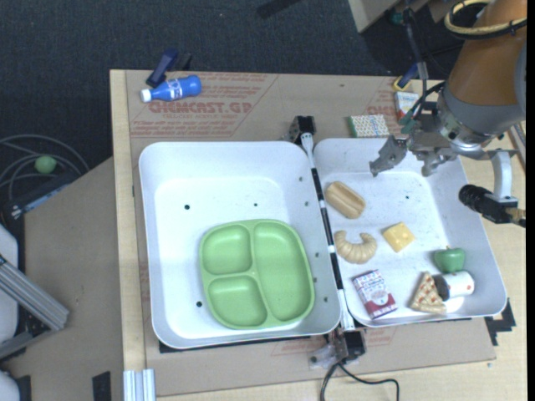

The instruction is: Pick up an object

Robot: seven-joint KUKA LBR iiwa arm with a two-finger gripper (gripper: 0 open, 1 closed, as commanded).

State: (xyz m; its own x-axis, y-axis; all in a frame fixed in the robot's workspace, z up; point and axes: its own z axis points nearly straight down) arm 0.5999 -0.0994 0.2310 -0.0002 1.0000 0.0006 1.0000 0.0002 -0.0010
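My gripper (408,162) hangs over the far part of the right bin (418,184), its two dark fingers spread apart with nothing between them. Below it in that bin lie a tan bread roll (344,199), a croissant (356,246), a yellow cheese cube (399,237), a red and white packet (374,293), a pizza slice (428,295), a green pepper (450,260) and a small white and black cylinder (456,286). The roll is the nearest item, a little to the left of and in front of the fingers.
The left bin (167,182) holds a green three-part plate (254,271). A blue and white bottle (171,88) lies on the cardboard behind the bins. Small cards (370,125) sit behind the right bin. The arm's black side piece (486,202) overhangs the right bin's rim.
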